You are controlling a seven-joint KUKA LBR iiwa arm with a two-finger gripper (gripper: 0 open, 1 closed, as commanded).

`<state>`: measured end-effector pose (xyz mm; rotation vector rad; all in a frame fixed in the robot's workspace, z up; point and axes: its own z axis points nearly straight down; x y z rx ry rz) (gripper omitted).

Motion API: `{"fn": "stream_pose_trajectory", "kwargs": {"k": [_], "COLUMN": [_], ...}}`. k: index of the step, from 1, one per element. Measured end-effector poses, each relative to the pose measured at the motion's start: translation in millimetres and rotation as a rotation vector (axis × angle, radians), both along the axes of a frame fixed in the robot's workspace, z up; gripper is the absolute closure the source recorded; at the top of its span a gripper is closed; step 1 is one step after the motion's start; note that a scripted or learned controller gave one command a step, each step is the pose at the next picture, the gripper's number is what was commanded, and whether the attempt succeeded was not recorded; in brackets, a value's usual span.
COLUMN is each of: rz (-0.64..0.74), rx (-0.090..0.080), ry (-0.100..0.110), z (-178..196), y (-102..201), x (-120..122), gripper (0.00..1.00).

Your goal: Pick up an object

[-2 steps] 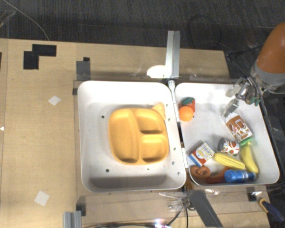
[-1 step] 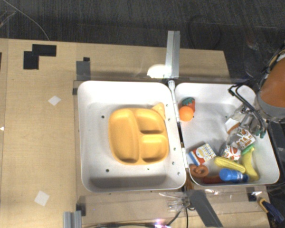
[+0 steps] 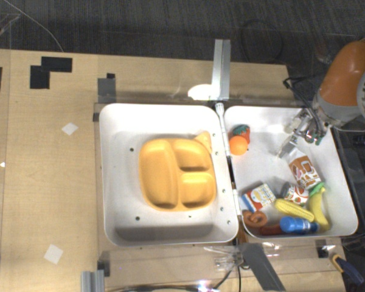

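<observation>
Toys crowd the right bin's near corner, untouched; my pincer hangs open and empty above bare floor, so picking remains.

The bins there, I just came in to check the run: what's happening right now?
The arm reaches in from the right, and its claw hangs over the upper part of the right bin, with nothing visible between its fingers. Below it lie the toys: an orange ball by the divider, a snack packet, a yellow banana, a blue bottle and more in the lower corner. The left bin holds a yellow divided tray. Nothing is picked up yet.
</observation>
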<state>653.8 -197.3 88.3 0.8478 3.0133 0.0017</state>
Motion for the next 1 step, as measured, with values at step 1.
{"fn": "stream_pose_trajectory", "kwargs": {"k": [1], "rz": [0.279], "rx": [-0.004], "ry": [0.001], "z": [0.4], "y": [-8.8], "x": [-66.9], "gripper": [0.0]}}
